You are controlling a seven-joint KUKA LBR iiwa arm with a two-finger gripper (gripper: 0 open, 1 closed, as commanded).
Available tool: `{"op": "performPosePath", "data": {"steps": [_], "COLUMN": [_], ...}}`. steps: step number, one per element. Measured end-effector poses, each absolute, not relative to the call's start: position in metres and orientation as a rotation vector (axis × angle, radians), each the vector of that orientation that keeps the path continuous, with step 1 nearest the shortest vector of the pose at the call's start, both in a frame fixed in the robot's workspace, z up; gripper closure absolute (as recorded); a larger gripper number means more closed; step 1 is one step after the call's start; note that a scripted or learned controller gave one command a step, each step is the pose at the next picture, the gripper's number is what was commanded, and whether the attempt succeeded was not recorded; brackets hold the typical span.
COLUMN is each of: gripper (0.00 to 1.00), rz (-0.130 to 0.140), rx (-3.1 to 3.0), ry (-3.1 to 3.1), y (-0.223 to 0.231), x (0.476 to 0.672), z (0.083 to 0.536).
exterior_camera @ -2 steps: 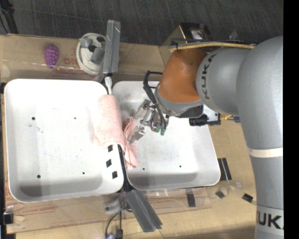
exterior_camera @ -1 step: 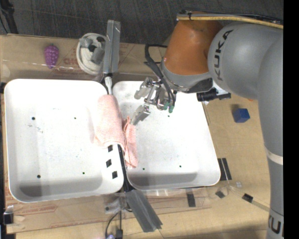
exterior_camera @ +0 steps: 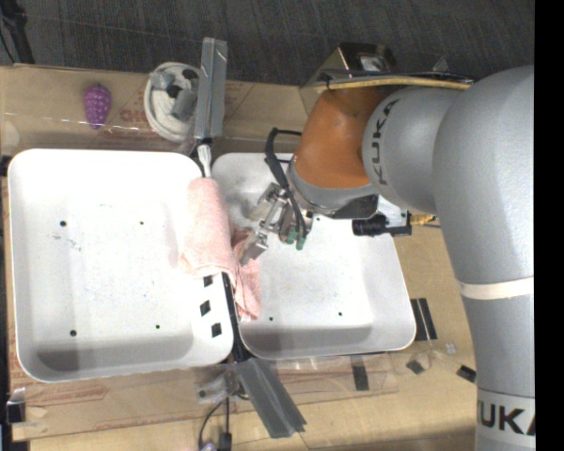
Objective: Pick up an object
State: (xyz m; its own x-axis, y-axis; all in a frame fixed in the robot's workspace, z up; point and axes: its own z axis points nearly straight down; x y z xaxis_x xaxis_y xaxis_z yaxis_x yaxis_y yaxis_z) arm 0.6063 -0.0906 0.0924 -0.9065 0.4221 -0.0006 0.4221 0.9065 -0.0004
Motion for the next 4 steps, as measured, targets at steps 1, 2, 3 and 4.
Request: {"op": "performPosePath", "data": {"steps": [1,2,3,4], "gripper": [1.00,0.00,1.00,0.00], "rz": [-0.001,-0.001,-0.001,-0.001], "rx": [0.675,0.675,0.670,0.669], "ry": [3.068,3.067,3.067,3.067], "y": [-0.090,-0.091,-0.090,-0.090], "x": [0.607,0.607,0.608,0.608], "z": [0.103,0.103,0.113,0.113]}}
